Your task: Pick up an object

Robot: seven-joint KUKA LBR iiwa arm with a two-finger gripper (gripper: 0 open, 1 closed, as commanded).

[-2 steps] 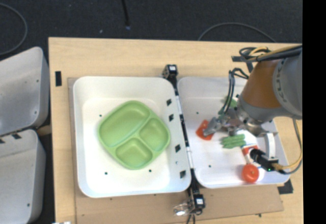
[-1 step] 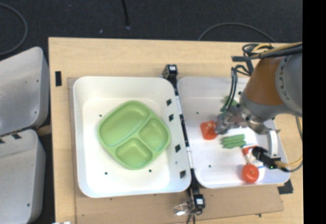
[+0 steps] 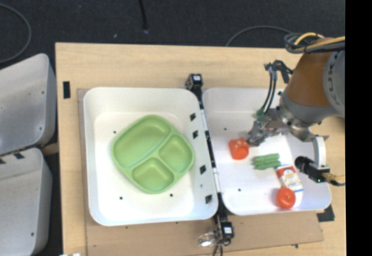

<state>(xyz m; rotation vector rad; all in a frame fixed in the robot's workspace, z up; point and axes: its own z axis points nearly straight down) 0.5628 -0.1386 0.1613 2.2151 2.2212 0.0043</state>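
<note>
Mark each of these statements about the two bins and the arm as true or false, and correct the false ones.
1. The green divided plate lies in the left bin. True.
2. The plate has two compartments. False: it has three.
3. The gripper is over the right bin, close beside an orange-red object. True.
4. The green toy vegetable lies on the plate. False: it lies on the right bin's floor.
5. A red tomato-like object sits near the right bin's front edge. True.
6. The small carton is in the left bin. False: it is in the right bin.
</note>
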